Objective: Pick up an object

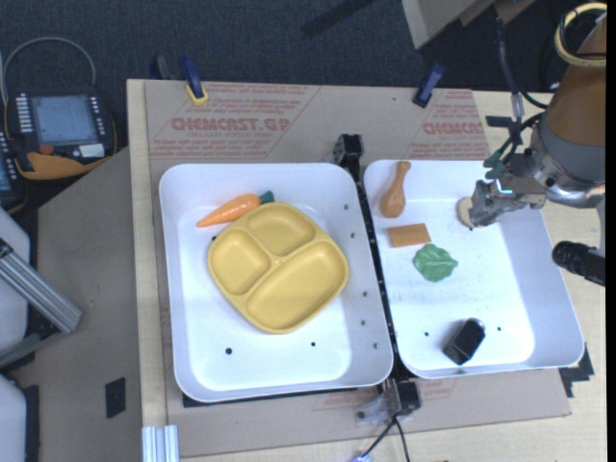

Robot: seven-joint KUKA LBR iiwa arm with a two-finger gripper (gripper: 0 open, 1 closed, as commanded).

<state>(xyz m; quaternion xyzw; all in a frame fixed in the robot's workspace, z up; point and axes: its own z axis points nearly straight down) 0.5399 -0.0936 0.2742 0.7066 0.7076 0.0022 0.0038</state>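
Observation:
In the right bin (pixel 539 287) lie a tan drumstick (pixel 395 190), an orange cracker-like square (pixel 408 235), a green leafy piece (pixel 434 262) and a small black block (pixel 466 341). My gripper (pixel 478 211) hangs over the upper right part of that bin, to the right of the drumstick and the orange square and apart from both. Nothing shows between its fingers. The left bin (pixel 192 316) holds a yellow divided plate (pixel 278 266) and an orange carrot (pixel 229 210) lying along the plate's upper left edge.
The grey arm with its orange band (pixel 582 94) comes in from the upper right over the right bin's far corner. Both bins sit on a cardboard-covered board (pixel 289 114). A pendant with a screen (pixel 60 128) lies off the board at left.

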